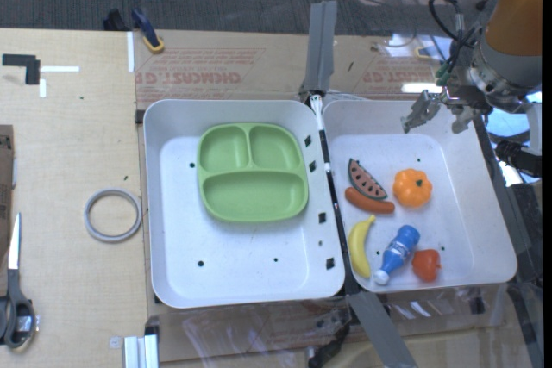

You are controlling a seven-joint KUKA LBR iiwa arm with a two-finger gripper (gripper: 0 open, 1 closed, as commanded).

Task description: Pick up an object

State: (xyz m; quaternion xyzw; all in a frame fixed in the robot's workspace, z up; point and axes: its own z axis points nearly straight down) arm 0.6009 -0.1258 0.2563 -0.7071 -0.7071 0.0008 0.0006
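Toys lay clustered in the right bin (483,177), the orange pumpkin (412,188) nearest its centre, while the gripper (440,112) hung above the bin's far rim, jaws apart and holding nothing, presumably poised to descend.

The cardboard sheet (226,65) behind the bins bears red print, mirrored and too blurred to read.

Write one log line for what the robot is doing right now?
tool: above right bin's back edge, holding nothing | toys in right bin | green plate: left bin
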